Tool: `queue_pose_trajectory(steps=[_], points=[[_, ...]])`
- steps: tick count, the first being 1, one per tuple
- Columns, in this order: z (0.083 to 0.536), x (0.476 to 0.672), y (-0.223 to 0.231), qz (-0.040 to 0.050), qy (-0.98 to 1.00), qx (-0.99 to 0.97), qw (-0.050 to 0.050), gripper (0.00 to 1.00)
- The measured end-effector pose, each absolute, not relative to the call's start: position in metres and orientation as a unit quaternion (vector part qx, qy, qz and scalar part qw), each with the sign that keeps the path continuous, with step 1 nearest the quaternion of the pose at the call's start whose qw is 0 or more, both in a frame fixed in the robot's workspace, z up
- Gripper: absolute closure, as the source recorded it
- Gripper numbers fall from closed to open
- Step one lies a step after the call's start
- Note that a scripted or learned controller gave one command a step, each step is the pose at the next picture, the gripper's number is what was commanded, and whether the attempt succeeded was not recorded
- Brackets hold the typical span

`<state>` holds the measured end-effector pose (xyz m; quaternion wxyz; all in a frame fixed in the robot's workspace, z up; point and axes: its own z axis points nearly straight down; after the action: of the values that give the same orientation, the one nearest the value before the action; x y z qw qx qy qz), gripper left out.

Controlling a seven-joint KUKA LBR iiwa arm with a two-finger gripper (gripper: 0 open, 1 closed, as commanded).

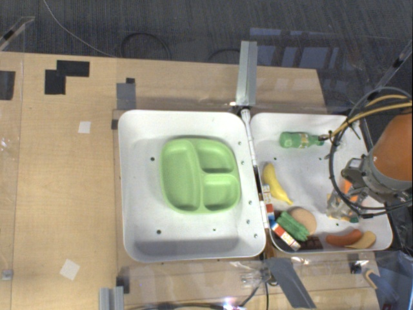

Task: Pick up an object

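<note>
While low over the right-hand shallow white bin (322, 126), no object lifted yet.

Gripper (341, 206) down near the bin's right side, close to a small orange piece (347, 187); finger state cannot be told, nothing seen clamped. Candidates all resting on the bin floor: green plastic bottle (298, 139) at the far end, yellow banana (276, 183) by the left wall, tan round ball (302, 218), reddish sausage-shaped piece (344, 238) along the near edge. Green divided plastic tray (199, 174) alone in the left bin. Grasp and lift both left to do, by the look of it.
</note>
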<state>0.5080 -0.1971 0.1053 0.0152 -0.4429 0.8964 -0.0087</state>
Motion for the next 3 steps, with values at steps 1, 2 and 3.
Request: queue_pose_trajectory(steps=[1, 2, 3], points=[[0.247, 0.558, -0.154, -0.0062, 0.911, -0.413, 0.010, 1.00], [0.174, 0.541, -0.205, -0.0004, 0.866, -0.501, 0.002, 1.00], [0.176, 0.542, -0.204, -0.0015, 0.865, -0.502, 0.004, 0.00]])
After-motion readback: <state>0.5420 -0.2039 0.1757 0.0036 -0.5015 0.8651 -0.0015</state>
